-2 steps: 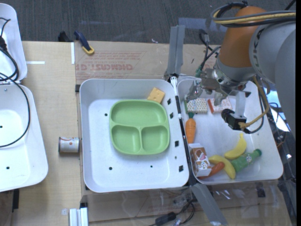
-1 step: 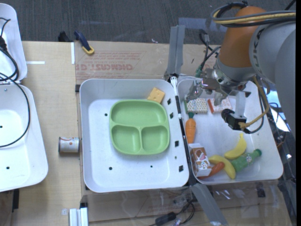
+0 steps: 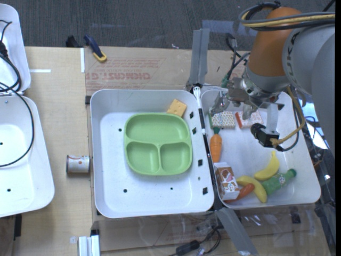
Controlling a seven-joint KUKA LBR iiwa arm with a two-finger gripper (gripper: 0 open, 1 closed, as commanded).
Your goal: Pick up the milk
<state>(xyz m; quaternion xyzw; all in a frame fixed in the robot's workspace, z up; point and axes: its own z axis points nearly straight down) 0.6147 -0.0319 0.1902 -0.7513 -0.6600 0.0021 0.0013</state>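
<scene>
I see the milk (image 3: pixel 227 182) at 7 o'clock in the right bin (image 3: pixel 306 193), beside a carrot (image 3: pixel 215 146). The gripper (image 3: pixel 234 106) hangs near 12 o'clock; its jaws' state I cannot tell.

bench (image 3: pixel 58 89): wood | two white bins (image 3: pixel 106 196) | small can (image 3: pixel 78 164) | blue-yellow tool (image 3: pixel 95 49)
</scene>
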